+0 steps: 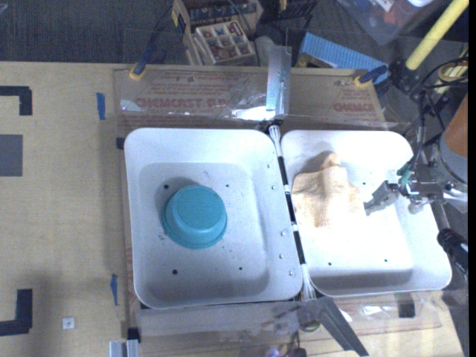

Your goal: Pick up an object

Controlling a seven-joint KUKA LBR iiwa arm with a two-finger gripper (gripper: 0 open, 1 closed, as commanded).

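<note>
A blue upturned bowl (195,216) sits in the left bin (149,274), left of its middle. A tan, pale crumpled object like a cloth or toy (326,192) lies in the right bin (416,277), against its left side. My gripper (387,197) hangs over the right part of the right bin, reaching in from the right, with its dark fingers (375,200) spread apart and pointing left toward the tan object. A short gap separates the fingertips from that object, and nothing lies between them.
A metal divider (286,192) runs between the two bins. Behind them lie a cardboard sheet under clear plastic (193,99), a wooden crate (219,32) and clutter. Cables and a yellow bar (439,24) hang at the upper right.
</note>
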